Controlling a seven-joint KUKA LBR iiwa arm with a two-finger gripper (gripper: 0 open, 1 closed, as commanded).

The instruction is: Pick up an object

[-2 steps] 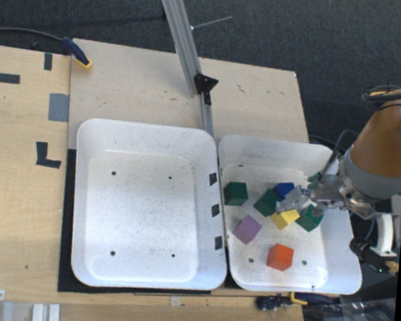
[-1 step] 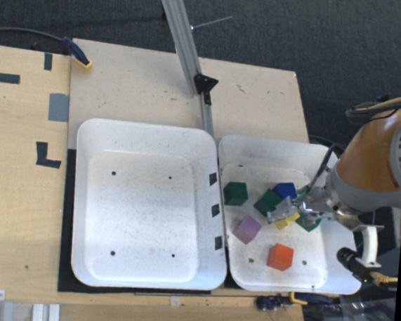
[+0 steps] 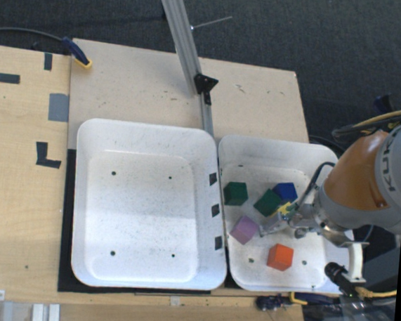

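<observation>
Currently the gripper (image 3: 279,226) sits low in the right bin (image 3: 258,149) among the blocks, nearest the purple block (image 3: 244,230), grip state impossible to tell, so centre it over one block, clear of the green block (image 3: 267,203), before lifting.

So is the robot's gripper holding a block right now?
Gripper: cannot be told. It is low in the right bin, beside the dark green block and blue block.
</observation>
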